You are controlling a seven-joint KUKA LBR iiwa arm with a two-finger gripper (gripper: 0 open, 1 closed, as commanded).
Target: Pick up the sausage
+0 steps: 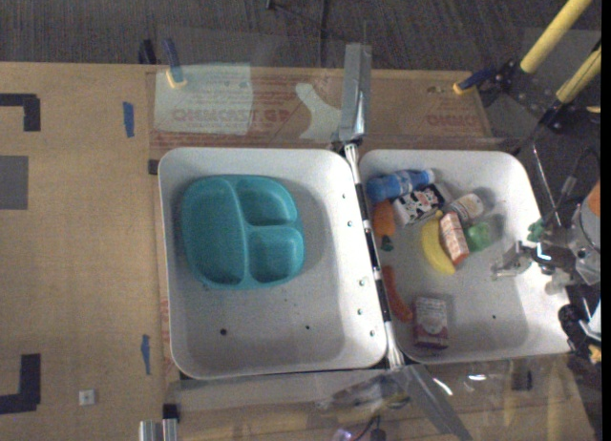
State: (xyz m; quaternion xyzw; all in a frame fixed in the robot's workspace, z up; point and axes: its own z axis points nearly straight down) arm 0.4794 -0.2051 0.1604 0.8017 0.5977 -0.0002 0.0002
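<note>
The thin reddish-orange sausage point(395, 297) lies at the lower left of the right white plastic bin point(496, 329), along its left wall, just left of a small dark red can point(431, 322). Above it sit a yellow banana point(436, 249), a blue bottle point(396, 184) and a black-and-white carton point(419, 204). The teal 3-compartment plate point(242, 230) rests in the left white bin point(277, 334). The metal gripper point(513, 263) hovers at the frame's right edge, gripping nothing; whether it is open or closed I cannot tell.
</note>
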